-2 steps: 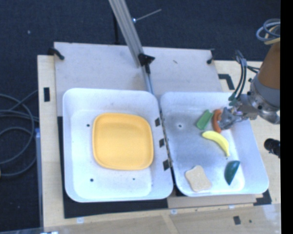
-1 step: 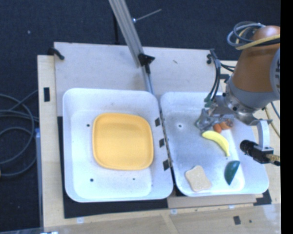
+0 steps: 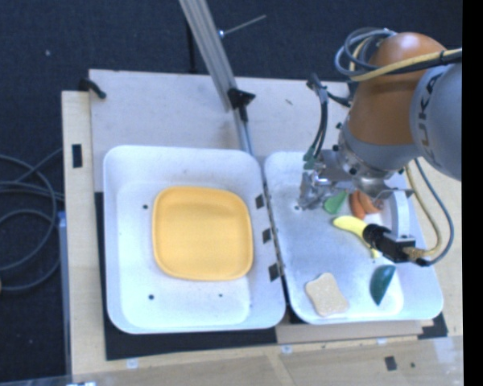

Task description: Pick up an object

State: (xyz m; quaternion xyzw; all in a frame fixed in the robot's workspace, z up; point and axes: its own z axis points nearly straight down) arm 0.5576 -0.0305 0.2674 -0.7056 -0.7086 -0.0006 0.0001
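My tool hangs low over the upper part of the right bin, right of centre in the frame; whether it is wide or narrow I cannot tell, and nothing shows in it. The pickable things crowd just right of it: a green piece, an orange piece, and a yellow banana. A tan bread slice and a dark green piece lie lower right. The left bin carries a yellow plate. I judge the nearby cluster my likeliest target.
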